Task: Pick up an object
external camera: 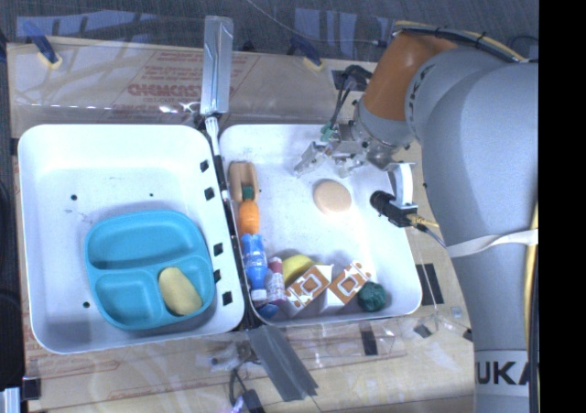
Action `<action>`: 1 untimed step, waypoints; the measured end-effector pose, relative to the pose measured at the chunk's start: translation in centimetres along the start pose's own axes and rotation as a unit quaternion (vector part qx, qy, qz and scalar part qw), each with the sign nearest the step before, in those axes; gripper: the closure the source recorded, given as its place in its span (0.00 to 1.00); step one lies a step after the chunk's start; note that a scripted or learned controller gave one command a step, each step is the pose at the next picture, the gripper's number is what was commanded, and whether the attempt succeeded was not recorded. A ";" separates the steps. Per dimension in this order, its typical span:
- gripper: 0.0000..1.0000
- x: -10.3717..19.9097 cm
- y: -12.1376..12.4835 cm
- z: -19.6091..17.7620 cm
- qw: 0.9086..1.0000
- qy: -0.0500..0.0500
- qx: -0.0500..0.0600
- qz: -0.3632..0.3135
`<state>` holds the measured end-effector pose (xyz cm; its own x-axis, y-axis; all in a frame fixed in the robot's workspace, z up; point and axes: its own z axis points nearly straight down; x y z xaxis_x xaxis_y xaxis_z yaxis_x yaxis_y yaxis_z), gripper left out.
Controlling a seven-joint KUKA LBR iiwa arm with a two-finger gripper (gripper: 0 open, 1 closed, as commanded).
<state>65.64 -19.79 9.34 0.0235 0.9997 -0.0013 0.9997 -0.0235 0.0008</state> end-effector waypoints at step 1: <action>0.00 -0.7 -4.5 0.1 1.000 0.001 0.002 -0.030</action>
<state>61.16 -20.39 9.20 -0.0366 0.9993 0.0005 0.9993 0.0366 -0.0023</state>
